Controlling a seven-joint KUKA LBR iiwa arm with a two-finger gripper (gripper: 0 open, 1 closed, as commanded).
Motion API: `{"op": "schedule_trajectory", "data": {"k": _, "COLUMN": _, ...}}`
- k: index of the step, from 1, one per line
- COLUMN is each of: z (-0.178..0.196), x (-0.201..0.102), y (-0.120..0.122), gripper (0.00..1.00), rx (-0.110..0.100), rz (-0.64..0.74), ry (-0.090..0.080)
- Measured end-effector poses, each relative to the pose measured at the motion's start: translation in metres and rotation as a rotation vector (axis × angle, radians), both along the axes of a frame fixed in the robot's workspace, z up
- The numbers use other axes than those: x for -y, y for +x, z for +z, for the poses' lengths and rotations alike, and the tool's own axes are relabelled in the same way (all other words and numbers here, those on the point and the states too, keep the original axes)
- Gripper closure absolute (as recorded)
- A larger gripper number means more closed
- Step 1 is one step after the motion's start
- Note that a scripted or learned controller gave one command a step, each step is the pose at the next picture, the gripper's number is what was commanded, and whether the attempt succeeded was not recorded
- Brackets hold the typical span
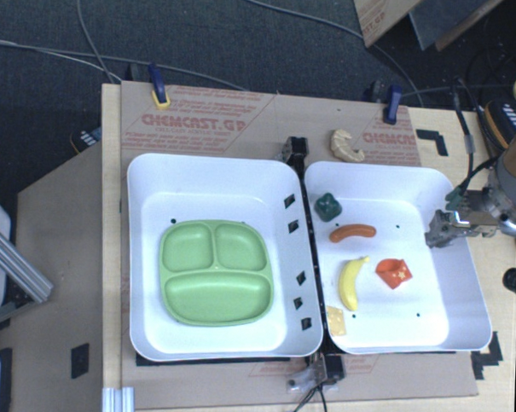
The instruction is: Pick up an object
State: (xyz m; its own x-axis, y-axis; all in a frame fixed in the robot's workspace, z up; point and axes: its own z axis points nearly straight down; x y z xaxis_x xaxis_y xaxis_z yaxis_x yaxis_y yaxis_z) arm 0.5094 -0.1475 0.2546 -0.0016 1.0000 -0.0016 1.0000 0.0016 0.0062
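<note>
In the right bin (pixel 458 325) lie a yellow banana (pixel 351 282), a red strawberry-like piece (pixel 393 272), an orange sausage (pixel 352 233), a dark green pepper-like piece (pixel 327 206) and a pale cheese wedge (pixel 335 320) at the front left corner. My gripper (pixel 439 232) hangs over the bin's right side, to the right of and a little beyond the red piece, apart from it. Nothing shows between its fingers.
The left bin (pixel 146 239) holds a green divided plate (pixel 216 272). A beige toy piece (pixel 347 146) lies on the cardboard behind the right bin. Clamps (pixel 160 92) stand on the board's far edge; cables run across the dark floor.
</note>
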Motion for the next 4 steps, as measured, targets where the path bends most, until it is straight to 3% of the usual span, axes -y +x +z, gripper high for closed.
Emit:
{"op": "schedule_trajectory", "data": {"k": 1, "z": 0.001, "x": -0.058, "y": -0.002, "gripper": 1.00, "rx": -0.007, "rz": 0.005, "ry": 0.005}}
{"op": "schedule_trajectory", "data": {"k": 4, "z": -0.003, "x": -0.213, "y": 0.027, "gripper": 1.00, "rx": -0.006, "rz": 0.005, "ry": 0.004}}
